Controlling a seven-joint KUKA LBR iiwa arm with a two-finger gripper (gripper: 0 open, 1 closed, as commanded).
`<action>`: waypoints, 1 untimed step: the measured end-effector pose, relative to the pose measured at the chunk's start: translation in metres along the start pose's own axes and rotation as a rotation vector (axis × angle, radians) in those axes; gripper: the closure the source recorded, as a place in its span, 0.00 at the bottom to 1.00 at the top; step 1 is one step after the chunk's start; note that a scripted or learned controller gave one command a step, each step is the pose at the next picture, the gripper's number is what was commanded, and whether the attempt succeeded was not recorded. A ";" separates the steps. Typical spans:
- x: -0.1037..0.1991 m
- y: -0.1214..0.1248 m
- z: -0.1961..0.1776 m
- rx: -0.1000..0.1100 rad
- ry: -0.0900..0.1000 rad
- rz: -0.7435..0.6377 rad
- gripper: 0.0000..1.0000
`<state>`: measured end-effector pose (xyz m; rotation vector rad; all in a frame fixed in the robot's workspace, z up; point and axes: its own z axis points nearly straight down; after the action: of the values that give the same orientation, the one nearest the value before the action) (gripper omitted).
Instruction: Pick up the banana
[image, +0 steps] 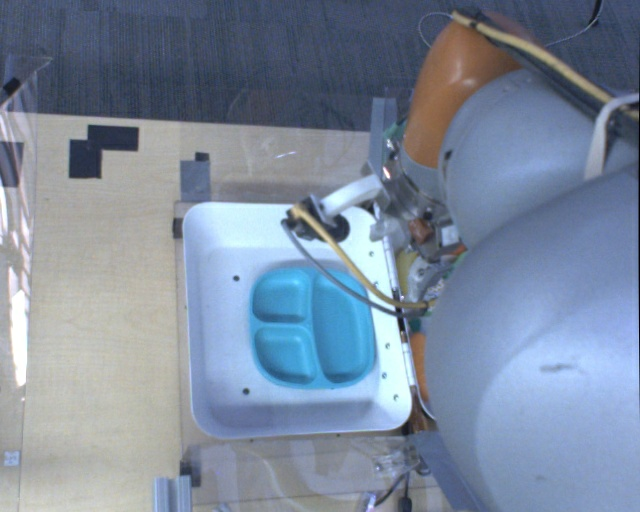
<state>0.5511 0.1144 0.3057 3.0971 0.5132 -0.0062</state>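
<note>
The grey arm with its orange band (455, 80) reaches in from the right and covers most of the right bin. The gripper (420, 238) hangs low over that bin's left edge, mostly hidden by the wrist and its cables. Just under it a small pale yellow patch (408, 268) shows in the right bin; it may be the banana, but too little is visible to be sure. Whether anything is between the fingers is hidden.
The left white bin (215, 300) holds a blue divided plate (312, 326) at its middle. A yellow cable (345, 262) loops from the wrist over that bin's right side. An orange object (416, 362) peeks out by the divider between the bins.
</note>
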 end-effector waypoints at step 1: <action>-0.079 0.042 0.003 -0.002 -0.001 0.125 0.00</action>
<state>0.4902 0.0488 0.3033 3.1210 0.3189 -0.0078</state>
